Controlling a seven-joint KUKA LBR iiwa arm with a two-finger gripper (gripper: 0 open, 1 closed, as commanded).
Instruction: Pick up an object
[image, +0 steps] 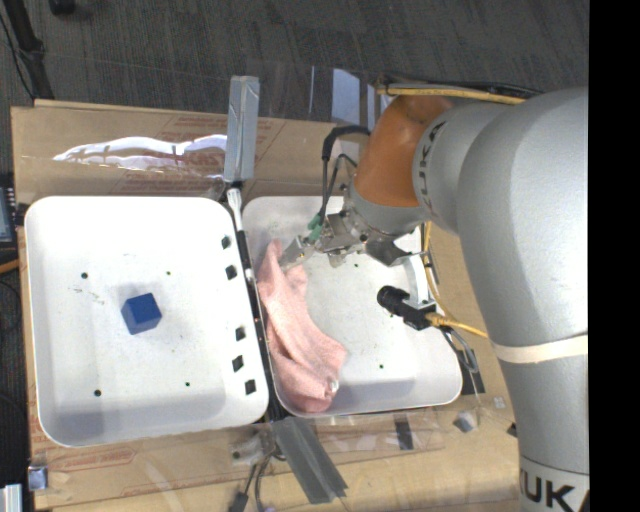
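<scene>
Cloth (295, 325), pink and crumpled, lies in the right bin (420, 385), bunched along that bin's left wall. It runs from just below and left of the gripper (312, 240) down to the bin's near corner. Its upper end sits close beside the gripper's tip; whether they touch cannot be told from this slanted view.

The gripper hangs over the far part of the right bin, at the end of the grey arm (520, 230), whose orange band (395, 150) rises just right of and above it. The tool's tip is small and cluttered with wires, so whether it is open, closed or gripping anything cannot be told. No cloth shows clearly caught in it.

A black fitting (400, 303) with a yellow cable lies below and right of the gripper, over the bin's bare floor.

Well to the left of the gripper, across the divider, a blue cube (141, 312) rests alone on the floor of the left bin (60, 420), far from the tool.
</scene>
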